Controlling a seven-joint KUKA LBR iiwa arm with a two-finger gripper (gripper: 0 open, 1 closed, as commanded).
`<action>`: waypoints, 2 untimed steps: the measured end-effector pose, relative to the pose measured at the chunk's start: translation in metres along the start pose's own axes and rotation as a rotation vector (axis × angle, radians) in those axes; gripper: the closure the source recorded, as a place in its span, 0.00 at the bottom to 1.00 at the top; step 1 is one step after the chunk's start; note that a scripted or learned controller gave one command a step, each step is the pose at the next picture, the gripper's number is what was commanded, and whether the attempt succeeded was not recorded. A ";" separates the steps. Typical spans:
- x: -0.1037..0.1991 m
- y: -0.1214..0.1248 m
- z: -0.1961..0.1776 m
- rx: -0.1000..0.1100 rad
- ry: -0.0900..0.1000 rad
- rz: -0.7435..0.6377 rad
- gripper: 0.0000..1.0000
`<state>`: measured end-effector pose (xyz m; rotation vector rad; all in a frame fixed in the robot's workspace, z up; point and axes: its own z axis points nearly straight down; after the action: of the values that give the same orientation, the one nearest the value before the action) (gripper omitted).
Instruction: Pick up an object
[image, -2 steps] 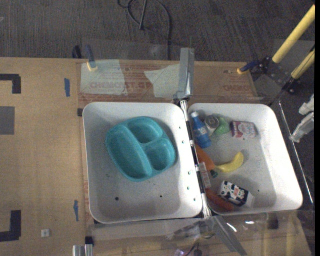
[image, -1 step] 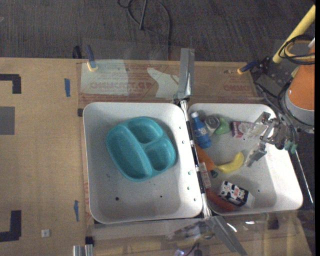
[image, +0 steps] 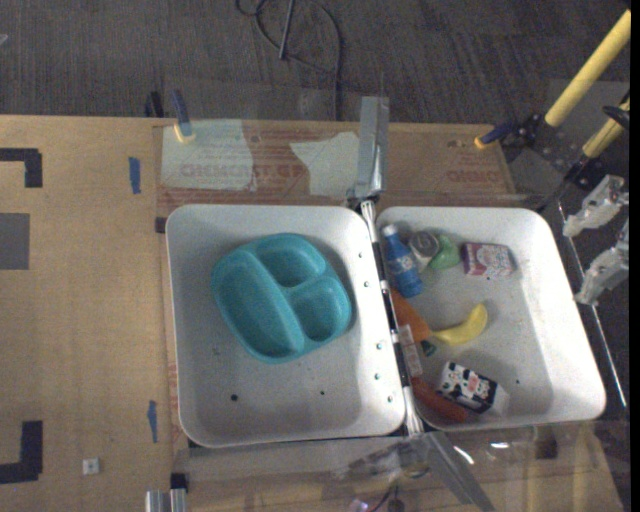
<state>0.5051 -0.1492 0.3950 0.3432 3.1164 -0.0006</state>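
Observation:
The right bin (image: 560, 330) holds several small objects. A blue bottle (image: 402, 263) lies by its left wall, with a green and grey object (image: 438, 250) and a pink and white carton (image: 487, 260) beside it. A yellow banana (image: 463, 326) lies mid-bin, next to an orange piece (image: 410, 313). A black and white carton (image: 468, 387) rests on a red-orange piece (image: 437, 400) at the front. My gripper (image: 598, 240) hangs at the view's right edge, just outside the bin's right rim. Its two pale fingers (image: 596, 205) are spread apart with nothing between them.
The left bin (image: 200, 400) holds a teal divided plate (image: 283, 295). A metal divider (image: 372, 150) runs back from between the bins. Yellow poles with clamps (image: 590, 65) stand at the back right. The wooden bench (image: 80, 300) stretches to the left.

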 end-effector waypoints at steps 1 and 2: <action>0.015 -0.008 -0.036 0.000 -0.005 0.228 0.00; 0.007 -0.079 -0.042 0.002 -0.004 0.365 0.00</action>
<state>0.4805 -0.2247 0.4367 0.9024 2.9985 -0.0023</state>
